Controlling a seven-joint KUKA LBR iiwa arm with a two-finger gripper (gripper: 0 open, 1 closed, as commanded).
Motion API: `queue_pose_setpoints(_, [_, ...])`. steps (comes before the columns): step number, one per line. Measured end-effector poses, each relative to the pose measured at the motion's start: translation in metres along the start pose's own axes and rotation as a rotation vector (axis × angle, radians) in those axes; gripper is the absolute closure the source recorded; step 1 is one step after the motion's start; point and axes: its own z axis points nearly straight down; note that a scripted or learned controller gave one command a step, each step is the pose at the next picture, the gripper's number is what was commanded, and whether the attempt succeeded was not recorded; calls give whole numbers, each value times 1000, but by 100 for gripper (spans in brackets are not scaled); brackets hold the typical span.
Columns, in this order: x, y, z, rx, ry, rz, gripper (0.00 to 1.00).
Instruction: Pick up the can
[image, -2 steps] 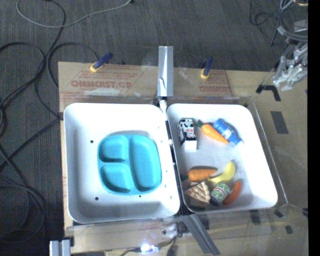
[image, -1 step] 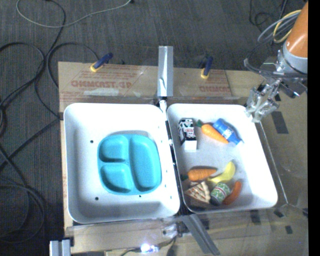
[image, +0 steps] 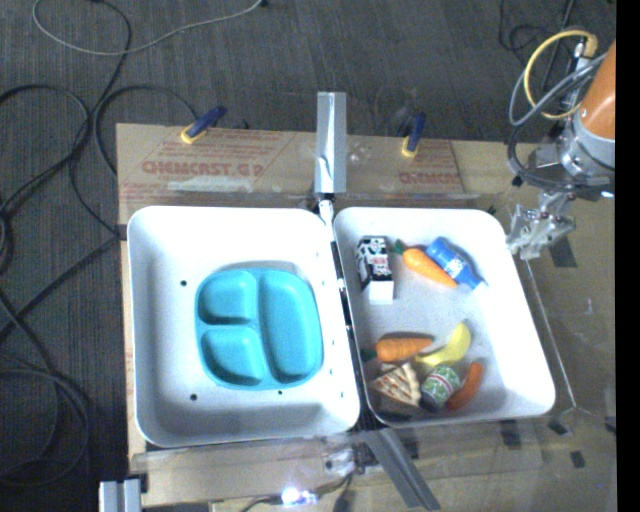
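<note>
The can (image: 441, 385) is small, with a green label and a dark top. It stands near the front of the right bin (image: 520, 330), wedged between a sandwich wedge (image: 398, 384) and a red sausage-like piece (image: 468, 385). My gripper (image: 536, 229) hangs off the arm at the far right, just outside the right bin's back right corner and well away from the can. Nothing is visibly held in it.
The right bin also holds a black-and-white carton (image: 376, 266), two carrots (image: 428, 267) (image: 404, 348), a blue packet (image: 455, 261) and a banana (image: 452, 346). The left bin (image: 160, 330) holds a blue divided tray (image: 260, 326). Clamps and cables lie behind the bins.
</note>
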Motion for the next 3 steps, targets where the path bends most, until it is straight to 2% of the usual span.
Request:
queue_pose_setpoints(1, [13, 46, 1, -1, 1, -322, 100])
queue_pose_setpoints(2, [12, 62, 7, -3, -2, -693, 100])
queue_pose_setpoints(3, [-6, 17, -5, -3, -2, -1090, 100])
